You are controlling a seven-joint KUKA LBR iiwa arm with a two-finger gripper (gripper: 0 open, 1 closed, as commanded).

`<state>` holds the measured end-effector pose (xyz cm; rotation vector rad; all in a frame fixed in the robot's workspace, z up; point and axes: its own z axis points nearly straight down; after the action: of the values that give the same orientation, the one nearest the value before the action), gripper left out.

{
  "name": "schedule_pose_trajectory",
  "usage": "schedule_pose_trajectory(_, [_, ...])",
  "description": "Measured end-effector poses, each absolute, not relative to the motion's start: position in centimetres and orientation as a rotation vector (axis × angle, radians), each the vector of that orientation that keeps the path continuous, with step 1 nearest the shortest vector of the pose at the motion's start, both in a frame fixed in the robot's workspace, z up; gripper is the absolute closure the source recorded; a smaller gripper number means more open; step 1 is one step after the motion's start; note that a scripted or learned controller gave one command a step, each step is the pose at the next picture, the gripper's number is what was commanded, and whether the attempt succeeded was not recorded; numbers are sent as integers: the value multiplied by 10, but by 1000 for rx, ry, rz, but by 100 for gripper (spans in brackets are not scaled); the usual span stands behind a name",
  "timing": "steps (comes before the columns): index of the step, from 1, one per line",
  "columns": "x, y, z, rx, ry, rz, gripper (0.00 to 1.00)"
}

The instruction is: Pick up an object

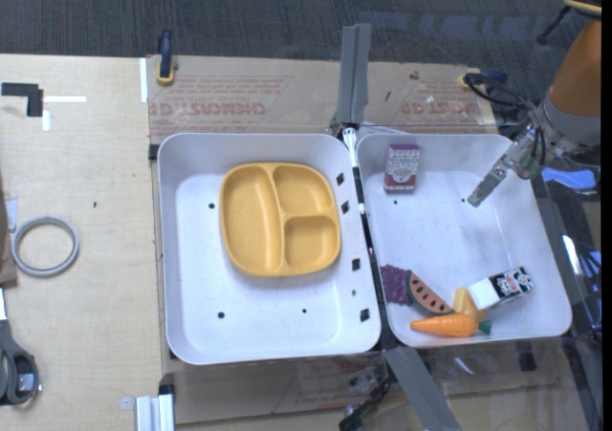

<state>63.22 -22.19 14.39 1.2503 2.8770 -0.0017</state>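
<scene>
My gripper (478,194) hangs over the upper right part of the right bin (545,257), reaching in from the orange-banded arm (579,85) at the right edge. Nothing shows in it. A small pink carton (403,168) stands to its left near the bin's far wall. Along the bin's near edge lie a purple grape bunch (393,278), a watermelon slice (426,296), an orange carrot (445,326) and a white-and-black box (504,287). A yellow divided plate (280,218) sits in the left bin (191,314).
Left of the bins, a grey tape roll (43,246) and scissors (14,377) lie on the wooden bench. A blue-handled clamp (165,58) and a grey post (355,75) stand behind the bins, on cardboard.
</scene>
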Motion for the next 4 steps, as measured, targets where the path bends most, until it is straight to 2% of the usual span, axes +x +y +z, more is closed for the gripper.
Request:
schedule_pose_trajectory(1, [634,-222,155,1244,2874,-4,100])
schedule_pose_trajectory(2, [634,-221,154,1243,2875,-4,0])
schedule_pose_trajectory(3, [649,-161,183,1896,2501,-2,0])
schedule_pose_trajectory(4, [659,-126,135,1785,2584,-2,0])
